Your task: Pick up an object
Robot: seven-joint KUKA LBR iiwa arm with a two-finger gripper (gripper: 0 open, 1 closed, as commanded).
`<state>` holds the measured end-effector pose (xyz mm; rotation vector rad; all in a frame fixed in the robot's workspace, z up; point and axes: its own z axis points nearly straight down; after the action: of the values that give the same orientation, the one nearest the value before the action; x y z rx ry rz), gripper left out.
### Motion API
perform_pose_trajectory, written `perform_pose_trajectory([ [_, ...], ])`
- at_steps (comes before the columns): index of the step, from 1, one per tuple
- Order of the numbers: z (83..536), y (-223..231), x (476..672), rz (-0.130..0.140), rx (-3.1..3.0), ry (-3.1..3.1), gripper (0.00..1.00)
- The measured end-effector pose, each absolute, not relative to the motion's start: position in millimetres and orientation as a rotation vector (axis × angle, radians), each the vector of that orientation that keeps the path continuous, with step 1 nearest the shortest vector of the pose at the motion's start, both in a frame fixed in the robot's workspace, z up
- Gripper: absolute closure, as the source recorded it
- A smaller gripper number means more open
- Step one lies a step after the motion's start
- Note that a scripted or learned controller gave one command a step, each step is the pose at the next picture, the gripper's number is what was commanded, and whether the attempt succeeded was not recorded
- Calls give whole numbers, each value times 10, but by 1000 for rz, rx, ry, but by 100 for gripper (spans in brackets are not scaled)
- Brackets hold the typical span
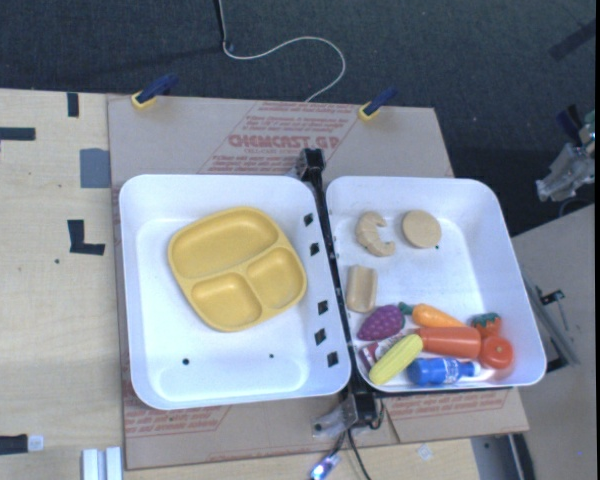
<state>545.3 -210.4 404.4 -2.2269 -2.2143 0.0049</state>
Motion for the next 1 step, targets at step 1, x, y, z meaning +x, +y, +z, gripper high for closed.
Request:
perform_pose_trajectory([
  [1, 4990, -1642, 5389, -8, -2221, -2233, 100],
])
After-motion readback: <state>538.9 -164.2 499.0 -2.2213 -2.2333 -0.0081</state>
